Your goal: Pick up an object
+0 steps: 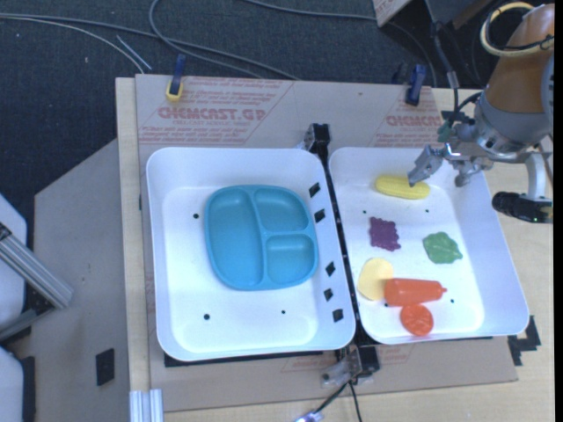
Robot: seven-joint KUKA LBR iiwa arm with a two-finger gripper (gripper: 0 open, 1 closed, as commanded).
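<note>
The right bin holds several toy foods. A yellow banana-like piece lies at the back, with a purple bunch and a green leafy piece in the middle. At the front are a pale yellow piece, an orange carrot-like stick and a red-orange ball. My gripper hangs over the bin's back part, open, with nothing between its fingers. Its left finger is just above the right end of the yellow piece.
The left bin holds a blue divided plate. A black divider strip runs between the bins. Clamps hold the bench board at the back, and cables trail over the dark floor behind.
</note>
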